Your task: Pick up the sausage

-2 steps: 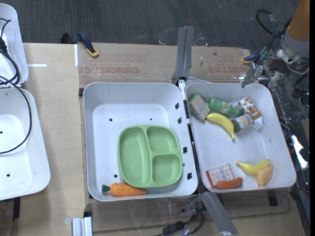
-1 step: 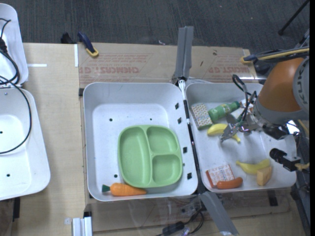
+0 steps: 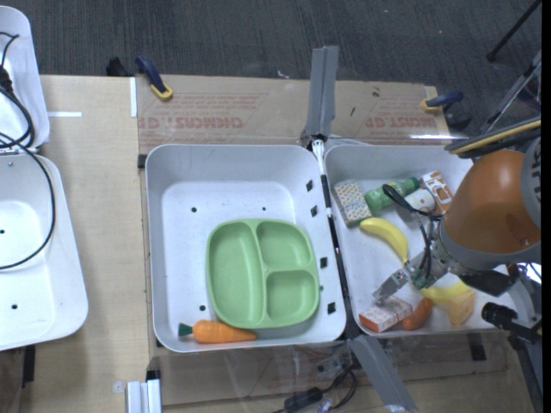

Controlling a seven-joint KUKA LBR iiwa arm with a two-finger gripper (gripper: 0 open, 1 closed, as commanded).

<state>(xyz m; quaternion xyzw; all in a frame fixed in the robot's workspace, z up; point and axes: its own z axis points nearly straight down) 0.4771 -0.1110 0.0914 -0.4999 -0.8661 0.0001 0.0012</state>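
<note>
The end effector (image 3: 392,286) is hovering just left of the sausage (image 3: 417,314), grip state unclear; the sausage is looking light, smooth, slippery, best pinched across its middle.

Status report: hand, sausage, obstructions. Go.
Hand low in right bin, nothing visibly held. Sausage against bin's near wall, beside red-white box. Banana lies just behind hand.

Object: a short reddish-orange toy sausage (image 3: 417,314) with a smooth, rounded body.
Pose: it lay flat, slanted, its upper end toward the right and its lower end toward the left.
Place: it sat in the right white bin, near the front wall.
Visibility: its upper end was partly hidden, so its full length was unclear.
</note>
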